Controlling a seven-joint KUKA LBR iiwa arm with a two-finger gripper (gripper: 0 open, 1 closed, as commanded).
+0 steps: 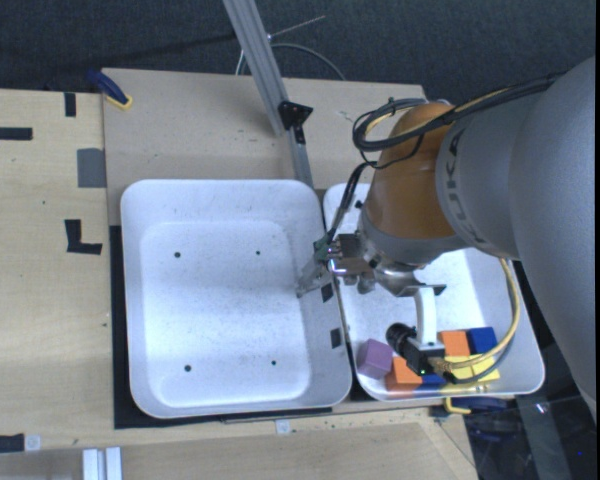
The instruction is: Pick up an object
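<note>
In the right bin (pixel 515 313) several small blocks lie at the near end: a purple block (pixel 374 356), an orange block (pixel 456 343), a blue block (pixel 482 339) and another orange block (pixel 406 373). My gripper (pixel 317 274) hangs low over the ridge between the two bins, to the left of and beyond those blocks. I see nothing between its tips. The big grey arm with its orange band (pixel 410 183) covers the far half of the right bin.
The left bin (pixel 220 298) lies beside the gripper, its right wall just under it. A slanted metal rail (pixel 265 63) runs down to the bins from the back. The wooden bench (pixel 40 268) spreads out to the left.
</note>
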